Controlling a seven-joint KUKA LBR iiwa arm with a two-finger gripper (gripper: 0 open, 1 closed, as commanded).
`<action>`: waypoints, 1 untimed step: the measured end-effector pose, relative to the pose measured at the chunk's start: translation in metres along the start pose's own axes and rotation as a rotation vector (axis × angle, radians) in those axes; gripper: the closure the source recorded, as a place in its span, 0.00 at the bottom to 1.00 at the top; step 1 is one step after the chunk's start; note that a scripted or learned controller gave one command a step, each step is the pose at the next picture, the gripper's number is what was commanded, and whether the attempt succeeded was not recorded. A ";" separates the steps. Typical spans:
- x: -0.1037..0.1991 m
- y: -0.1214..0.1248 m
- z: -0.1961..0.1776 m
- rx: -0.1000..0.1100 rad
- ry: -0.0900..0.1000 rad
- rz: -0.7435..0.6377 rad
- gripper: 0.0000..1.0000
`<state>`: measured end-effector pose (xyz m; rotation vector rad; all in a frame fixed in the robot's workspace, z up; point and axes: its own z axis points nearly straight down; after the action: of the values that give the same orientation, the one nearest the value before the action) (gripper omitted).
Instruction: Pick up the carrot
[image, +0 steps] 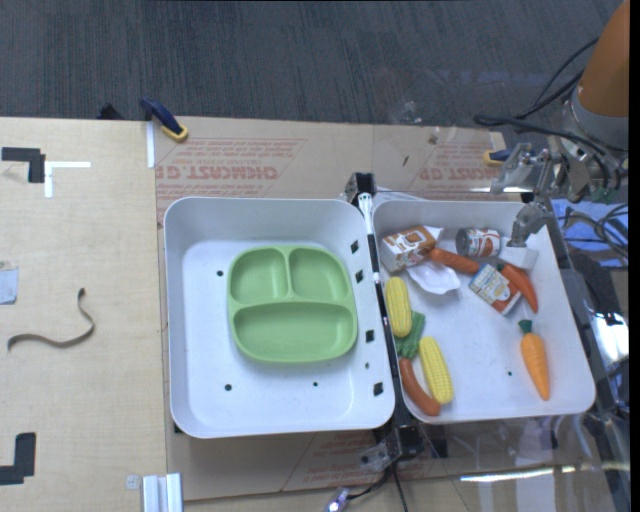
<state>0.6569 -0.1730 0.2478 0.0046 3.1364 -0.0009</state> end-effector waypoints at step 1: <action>0.069 -0.049 0.133 0.000 0.000 -0.001 0.00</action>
<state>0.5886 -0.2218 0.1149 0.0027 3.1367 -0.0012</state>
